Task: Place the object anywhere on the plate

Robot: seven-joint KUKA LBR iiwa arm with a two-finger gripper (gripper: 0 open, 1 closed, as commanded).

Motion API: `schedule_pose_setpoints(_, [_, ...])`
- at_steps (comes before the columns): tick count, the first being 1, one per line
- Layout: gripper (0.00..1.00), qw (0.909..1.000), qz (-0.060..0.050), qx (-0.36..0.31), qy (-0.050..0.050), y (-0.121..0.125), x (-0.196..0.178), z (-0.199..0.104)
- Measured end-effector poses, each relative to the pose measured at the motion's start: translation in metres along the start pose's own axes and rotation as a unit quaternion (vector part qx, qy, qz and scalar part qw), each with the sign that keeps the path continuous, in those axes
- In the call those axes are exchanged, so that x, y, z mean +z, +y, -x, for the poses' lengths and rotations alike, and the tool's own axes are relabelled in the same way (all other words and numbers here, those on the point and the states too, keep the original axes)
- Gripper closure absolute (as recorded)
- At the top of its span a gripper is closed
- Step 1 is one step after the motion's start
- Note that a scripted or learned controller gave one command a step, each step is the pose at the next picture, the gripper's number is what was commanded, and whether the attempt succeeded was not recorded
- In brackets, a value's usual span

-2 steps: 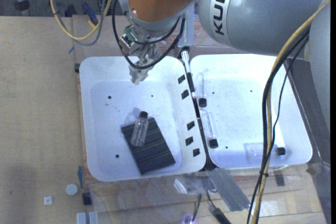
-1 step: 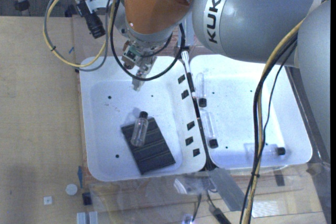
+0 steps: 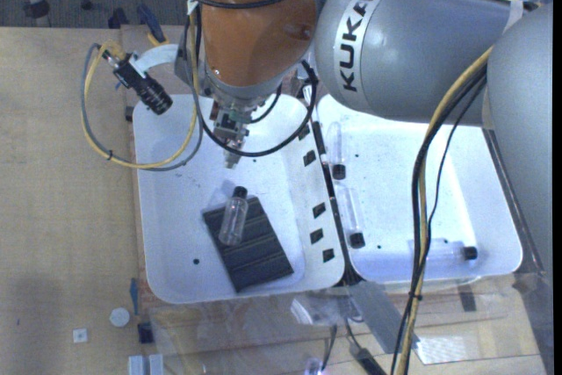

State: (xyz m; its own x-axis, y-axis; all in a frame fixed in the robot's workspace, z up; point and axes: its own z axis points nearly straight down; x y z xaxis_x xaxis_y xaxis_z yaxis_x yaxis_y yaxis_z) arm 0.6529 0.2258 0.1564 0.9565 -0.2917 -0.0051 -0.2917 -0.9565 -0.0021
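— Over the far part of the left bin [image 3: 167,272] we see the gripper [image 3: 231,155] hanging below the orange band [image 3: 255,22] of the arm [image 3: 413,48]. Can we say how it stands?

— We cannot tell whether it is open or shut; its tip is small and dark against the white floor, and we see nothing held in it.

— And the object?

— We find a clear vial [image 3: 234,215] with a dark cap lying on its side, nearer to us than the gripper and almost straight below it in the view. It is apart from the gripper, with bare bin floor between them.

— What does it lie on?

— It rests on the far end of a dark, ribbed, rectangular plate [image 3: 255,255], which lies askew in the near middle of the left bin. The vial's capped end points far, overhanging the plate's far edge a little.

— What else do we see?

— Yellow and black cables [image 3: 114,149] loop from the wrist out over the left rim onto the bench [image 3: 53,215]. In the right bin [image 3: 492,189] we see more clear vials: one by the divider [image 3: 336,155], one below it [image 3: 351,219], and one near the front right [image 3: 443,250].
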Motion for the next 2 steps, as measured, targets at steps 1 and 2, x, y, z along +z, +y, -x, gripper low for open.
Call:
schedule_pose_setpoints(1, [0.0, 1.0, 0.0, 0.0, 0.0, 0.0, 0.0, 0.0])
schedule_pose_setpoints(2, [0.0, 0.9996, -0.001, -0.028, 0.001, -0.003, 0.07, -0.014])
